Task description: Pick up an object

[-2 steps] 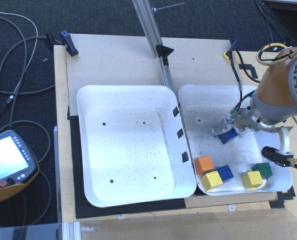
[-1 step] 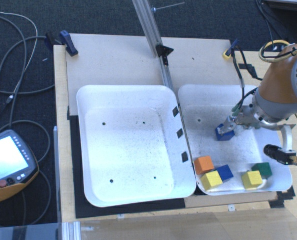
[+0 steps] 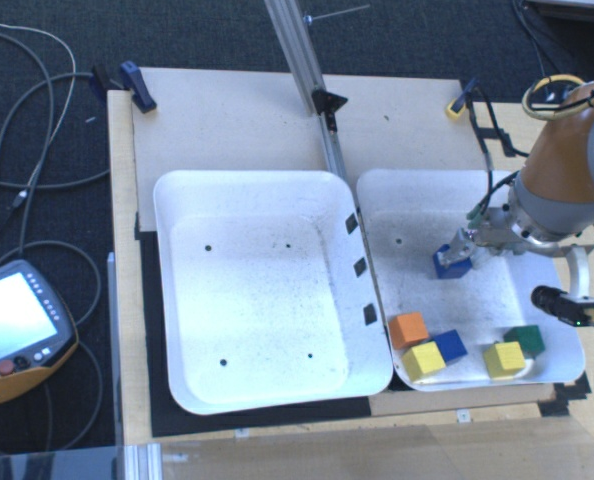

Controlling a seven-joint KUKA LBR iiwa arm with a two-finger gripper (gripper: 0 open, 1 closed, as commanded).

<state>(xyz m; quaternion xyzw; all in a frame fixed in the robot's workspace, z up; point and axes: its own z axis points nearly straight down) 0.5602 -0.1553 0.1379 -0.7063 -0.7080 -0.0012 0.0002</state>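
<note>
The arm's gripper (image 3: 457, 258) sits low in the right bin (image 3: 407, 203) against a blue block (image 3: 451, 263) — orange (image 3: 408, 329), yellow (image 3: 425, 359), blue (image 3: 450, 345) and green (image 3: 525, 340) blocks lie near the front rim.

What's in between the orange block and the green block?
In the camera view, between the orange block and the green block sit three blocks: a yellow one, a blue one, then another yellow one.

1. Even, diffuse light from above; my two shallow white plastic bins (image 3: 267, 218) look bright, nearly washed out.
2. Shadows under my blocks are soft and short.
3. Focus is slightly soft and grainy throughout.
</note>
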